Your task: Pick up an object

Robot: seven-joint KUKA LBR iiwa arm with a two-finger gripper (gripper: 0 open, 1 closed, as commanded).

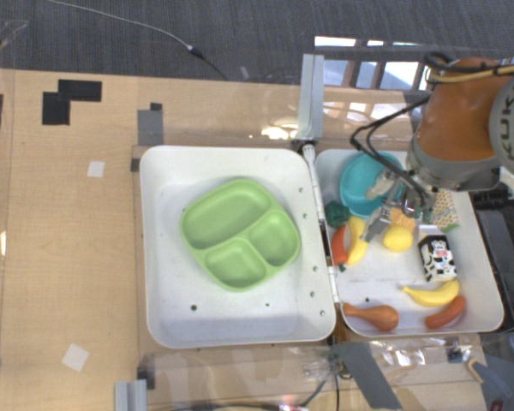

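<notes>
Counter (60, 229) first: light wood, two shallow white bins side by side. Left bin (167, 315) carrying a green three-compartment plate (240, 234), tilted diagonally, nothing else in it. Right bin (480, 311) carrying all the small stuff. Arm (467, 122) in from the right, orange band above the wrist, hanging over the back half of the right bin.

Candidates for the pick, biggest down:
- teal bowl (360, 187) at the back left of the right bin, partly under the wrist
- yellow banana (433, 294) near the front right
- brown pear-shaped piece (373, 315) at the front left
- black-and-white cow-print carton (438, 259) just above the banana
- red sausage-like piece (445, 315) touching the banana's lower end
- yellow lemon (397, 239) mid-bin
- small yellow, red and green pieces against the bin's left wall, too small to name

End effector (380, 226) low over mid-bin, between teal bowl and lemon, right beside the lemon. Fingers narrow, tips close together, nothing visibly between them. Contact with lemon or bin floor: cannot tell from this angle.

Progress, as a judgement: reach done, grasp not confirmed, lift not started. Likely target the lemon or the small yellow piece to its left. Still left: close on something, raise clear of the bin.
</notes>
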